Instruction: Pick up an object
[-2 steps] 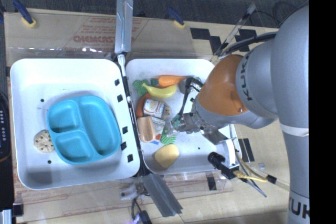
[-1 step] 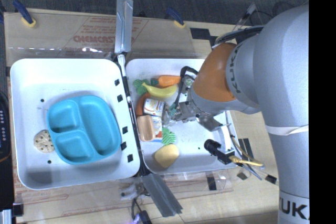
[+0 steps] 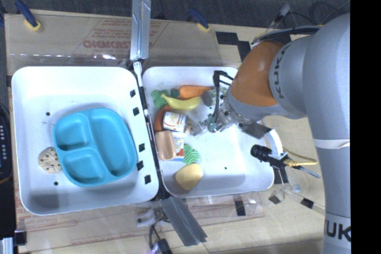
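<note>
Two shallow white bins sit side by side on a cardboard-covered bench [image 3: 178, 33], over a dark floor. In the left bin [image 3: 30, 146] lies a blue divided plate [image 3: 95, 146], and a round cookie [image 3: 50, 159] rests just beside the plate's left edge. The right bin [image 3: 238, 178] holds a group of toy foods along its left side: an orange carrot [image 3: 193, 91] at the top, a yellow banana [image 3: 181, 103] under it, a small printed can [image 3: 174, 122], a brown block-like item [image 3: 164, 145], a green ridged piece [image 3: 191, 155] and a yellow potato-like piece [image 3: 189, 175] near the front wall. The grey arm [image 3: 321, 86] reaches in from the right. Its gripper [image 3: 213, 123] is low inside the right bin, just to the right of the can and below the carrot's tip. Whether the gripper is wide or narrow I cannot tell, because it is small and dark here.
</note>
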Motion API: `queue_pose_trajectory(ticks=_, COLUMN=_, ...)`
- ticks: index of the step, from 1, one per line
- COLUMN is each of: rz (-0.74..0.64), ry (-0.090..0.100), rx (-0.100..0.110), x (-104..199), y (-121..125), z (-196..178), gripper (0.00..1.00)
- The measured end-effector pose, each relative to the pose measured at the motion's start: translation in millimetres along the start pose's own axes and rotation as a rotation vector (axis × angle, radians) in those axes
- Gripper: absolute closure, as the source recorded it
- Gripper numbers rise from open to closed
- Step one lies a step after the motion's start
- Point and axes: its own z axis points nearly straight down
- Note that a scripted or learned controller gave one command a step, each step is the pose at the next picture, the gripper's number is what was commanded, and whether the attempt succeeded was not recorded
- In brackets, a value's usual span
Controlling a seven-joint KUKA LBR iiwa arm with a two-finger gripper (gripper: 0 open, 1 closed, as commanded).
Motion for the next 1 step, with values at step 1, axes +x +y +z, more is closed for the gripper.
queue_pose_trajectory(ticks=1, rz=0.0, ry=0.0, rx=0.0, x=0.1, y=0.0, z=0.0, gripper=0.0)
